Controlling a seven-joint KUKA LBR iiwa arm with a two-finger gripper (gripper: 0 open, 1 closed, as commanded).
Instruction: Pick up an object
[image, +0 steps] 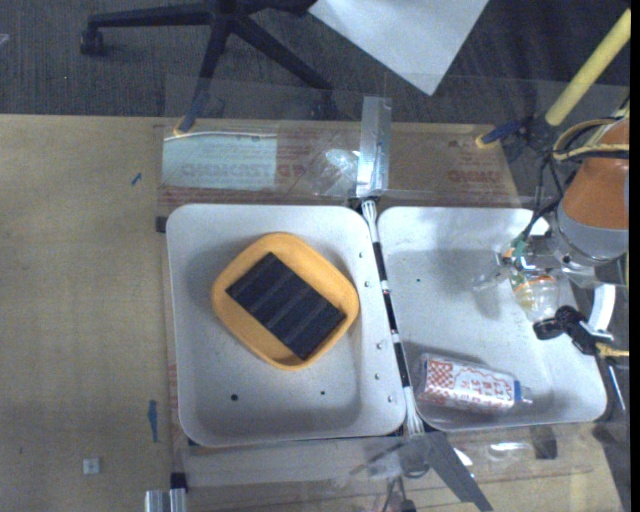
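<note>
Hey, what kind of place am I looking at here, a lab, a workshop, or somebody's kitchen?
Most likely a robotics lab or test bench. Two white bins sit side by side on a wooden bench, a grey and orange robot arm reaches in, and an office chair base stands on carpet.

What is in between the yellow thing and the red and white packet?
In the camera view, the touching rims of the two bins run between the yellow thing and the packet, plus bare white bin floor.

Yellow dish (330, 268) with black ribbed slab (285, 304); red-and-white patterned packet (467, 381).
</note>
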